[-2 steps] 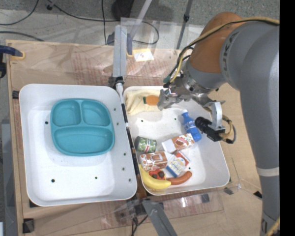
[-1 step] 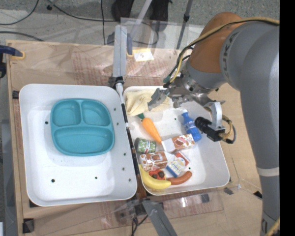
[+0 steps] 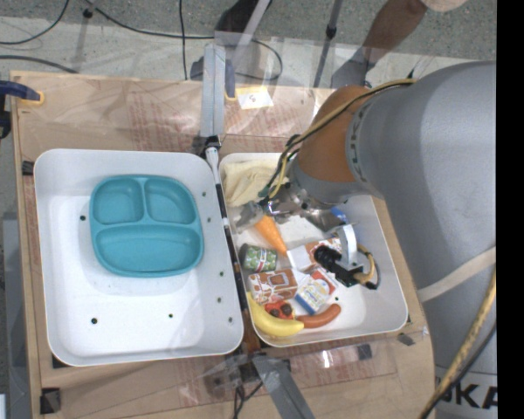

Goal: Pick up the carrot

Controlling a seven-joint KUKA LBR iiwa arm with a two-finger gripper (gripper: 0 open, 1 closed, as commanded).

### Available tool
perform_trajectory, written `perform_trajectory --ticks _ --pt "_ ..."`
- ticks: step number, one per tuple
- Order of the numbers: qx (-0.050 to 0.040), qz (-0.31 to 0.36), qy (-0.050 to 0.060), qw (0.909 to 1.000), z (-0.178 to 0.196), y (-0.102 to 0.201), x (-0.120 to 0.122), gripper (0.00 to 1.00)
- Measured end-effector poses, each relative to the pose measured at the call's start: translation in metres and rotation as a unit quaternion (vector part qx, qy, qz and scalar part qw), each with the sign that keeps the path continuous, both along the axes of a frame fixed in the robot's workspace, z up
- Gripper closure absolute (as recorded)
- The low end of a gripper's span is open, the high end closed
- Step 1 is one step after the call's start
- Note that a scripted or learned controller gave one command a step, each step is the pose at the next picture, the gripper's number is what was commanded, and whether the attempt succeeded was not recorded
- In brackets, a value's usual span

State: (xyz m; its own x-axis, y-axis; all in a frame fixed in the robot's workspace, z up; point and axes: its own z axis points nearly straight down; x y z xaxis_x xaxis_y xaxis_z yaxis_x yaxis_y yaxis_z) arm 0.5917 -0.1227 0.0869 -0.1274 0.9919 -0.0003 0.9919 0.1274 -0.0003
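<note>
The grey arm (image 3: 428, 173) fills the right of the frame, reaching into the right bin (image 3: 393, 312); the left bin (image 3: 61, 321) holds a teal tray (image 3: 146, 225). The gripper (image 3: 279, 206) hovers just above the carrot (image 3: 272, 233), centre frame; whether it is spread, I cannot tell. Approach step, likely; next comes 1 short descent

teal divided plate (image 3: 146, 225) in left bin (image 3: 52, 260), banana (image 3: 272, 324), sausage (image 3: 318, 318)

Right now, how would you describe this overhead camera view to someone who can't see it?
A grey robot arm reaches into the right white bin, its gripper just above an orange carrot among toy foods, including a banana. The left bin holds a teal divided plate.
</note>
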Motion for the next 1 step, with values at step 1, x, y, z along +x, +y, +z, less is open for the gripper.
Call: perform_trajectory --ticks 1 --pt "-0.0001 0.001 0.001 1.0 0.0106 -0.0009 0.0001 1.0"
